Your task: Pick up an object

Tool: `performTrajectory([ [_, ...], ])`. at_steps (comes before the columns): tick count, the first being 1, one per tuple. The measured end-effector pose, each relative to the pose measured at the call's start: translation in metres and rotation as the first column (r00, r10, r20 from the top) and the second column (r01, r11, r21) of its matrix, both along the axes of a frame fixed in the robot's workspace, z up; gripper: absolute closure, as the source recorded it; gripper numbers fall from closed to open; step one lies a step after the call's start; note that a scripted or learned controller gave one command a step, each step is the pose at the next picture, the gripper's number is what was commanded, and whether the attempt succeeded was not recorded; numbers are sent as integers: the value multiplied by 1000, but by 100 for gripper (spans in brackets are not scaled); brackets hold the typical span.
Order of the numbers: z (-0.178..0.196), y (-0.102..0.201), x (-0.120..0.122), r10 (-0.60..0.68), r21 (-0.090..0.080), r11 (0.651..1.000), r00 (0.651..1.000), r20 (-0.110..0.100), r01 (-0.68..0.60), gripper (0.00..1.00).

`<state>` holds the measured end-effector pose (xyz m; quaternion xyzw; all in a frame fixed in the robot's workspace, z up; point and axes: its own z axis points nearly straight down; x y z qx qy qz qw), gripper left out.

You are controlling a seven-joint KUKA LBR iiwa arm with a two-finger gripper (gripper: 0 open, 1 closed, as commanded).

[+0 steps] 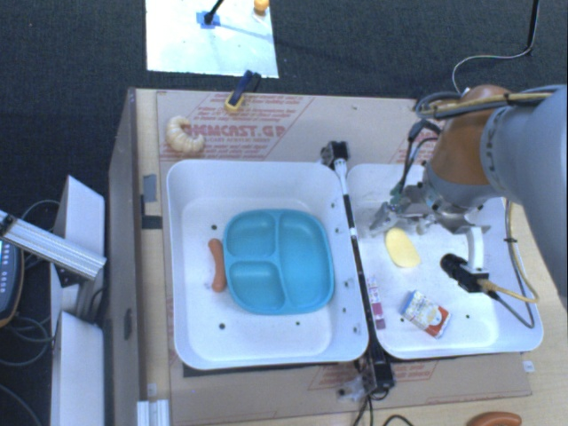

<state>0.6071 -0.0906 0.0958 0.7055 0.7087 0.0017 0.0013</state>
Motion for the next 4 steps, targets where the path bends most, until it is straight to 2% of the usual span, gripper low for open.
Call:
performTrajectory([
  [1,-11,3,-5,-3,0,1000,1000,-4,3,0],
  [2,-1,3,-4,-2,0,1000,1000,-1,2,100],
  [3,-1,3,-5,-2,0,1000,1000,-1,2,0],
  [4,-11,-1,-3,-3,-1,1000,1000,-3,3,0],
])
